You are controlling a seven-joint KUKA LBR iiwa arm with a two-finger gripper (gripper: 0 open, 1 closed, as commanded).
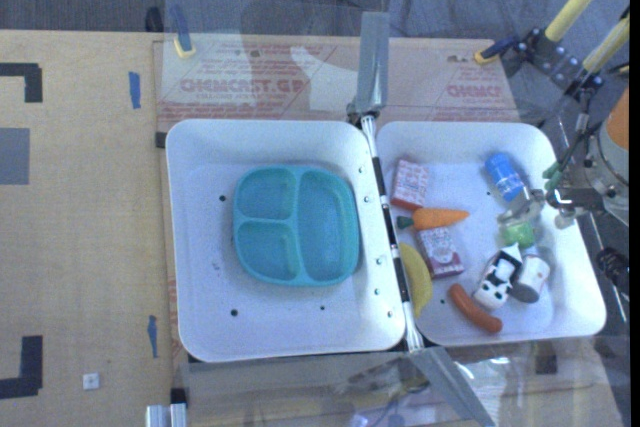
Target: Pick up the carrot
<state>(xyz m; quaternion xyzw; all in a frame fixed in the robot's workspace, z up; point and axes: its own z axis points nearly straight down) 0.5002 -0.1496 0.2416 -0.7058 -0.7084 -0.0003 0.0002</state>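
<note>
Carrot (pixel 440 216) hemmed in near right bin's (pixel 585 315) left wall
I can't tell the gripper's (pixel 545 205) opening; its descent may catch the neighbouring cartons (pixel 411 183)

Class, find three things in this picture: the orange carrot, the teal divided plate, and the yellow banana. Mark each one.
Orange carrot (pixel 440 216), camera view, middle of its body.
Teal divided plate (pixel 297 225), camera view, the ridge between its compartments.
Yellow banana (pixel 418 279), camera view, middle of its curved length.

Divided plate (pixel 297 225) in the left bin (pixel 190 155), carrot (pixel 440 216) in the right bin (pixel 580 310) between two small cartons (pixel 410 183), banana (pixel 416 277) at the divider.
</note>
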